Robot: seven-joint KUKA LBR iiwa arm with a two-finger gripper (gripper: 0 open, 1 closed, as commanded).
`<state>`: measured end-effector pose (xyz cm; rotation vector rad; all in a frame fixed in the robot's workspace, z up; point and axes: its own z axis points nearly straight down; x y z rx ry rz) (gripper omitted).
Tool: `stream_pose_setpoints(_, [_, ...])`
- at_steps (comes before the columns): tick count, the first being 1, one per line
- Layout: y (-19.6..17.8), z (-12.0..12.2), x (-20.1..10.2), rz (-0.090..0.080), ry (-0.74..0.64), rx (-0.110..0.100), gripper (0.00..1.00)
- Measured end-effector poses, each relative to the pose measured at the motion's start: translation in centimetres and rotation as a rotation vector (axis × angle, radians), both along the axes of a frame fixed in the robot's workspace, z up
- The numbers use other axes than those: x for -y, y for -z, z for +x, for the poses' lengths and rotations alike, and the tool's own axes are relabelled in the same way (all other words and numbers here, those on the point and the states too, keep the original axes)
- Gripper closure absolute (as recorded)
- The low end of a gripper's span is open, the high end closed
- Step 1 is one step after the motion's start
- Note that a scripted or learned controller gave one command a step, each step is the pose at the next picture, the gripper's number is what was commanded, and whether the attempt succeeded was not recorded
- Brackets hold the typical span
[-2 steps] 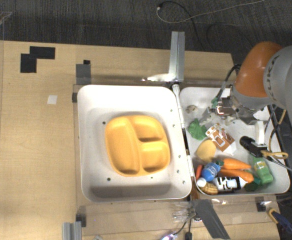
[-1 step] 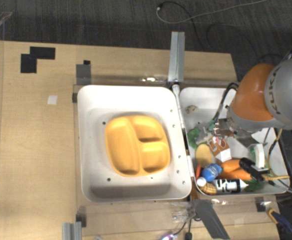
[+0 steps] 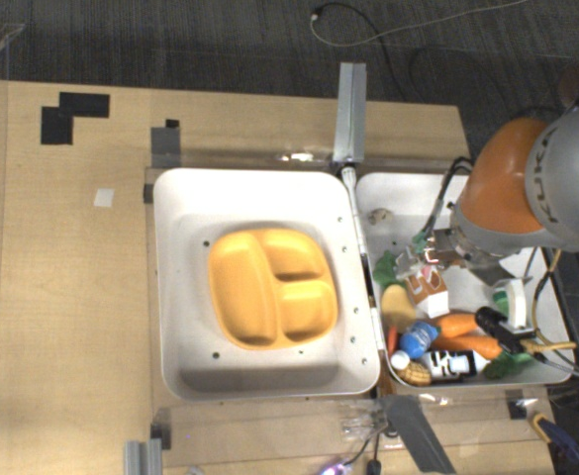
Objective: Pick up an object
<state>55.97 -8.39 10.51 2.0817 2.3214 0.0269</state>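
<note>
1. The wooden bench (image 3: 61, 295) fills most of the view, pale brown, with dark carpet beyond its far edge
2. Two shallow white bins rest on it side by side, their inner rims nearly touching
3. The left bin (image 3: 175, 285) sits near the middle of the bench
4. The right bin (image 3: 398, 196) sits beside it, toward the arm's side
5. A grey metal bar (image 3: 349, 112) lies on the bench at the far end of the gap between the bins
6. Black tape patches (image 3: 69, 115) are stuck to the far left of the wood, and a small pale square (image 3: 104, 198) lies nearer the left bin
</note>
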Motion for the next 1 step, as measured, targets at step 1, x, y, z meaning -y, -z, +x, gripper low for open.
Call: stream_pose_setpoints(1, [-11.25,2.07,-5.41,0.004,0.047,-0.023,1.00])
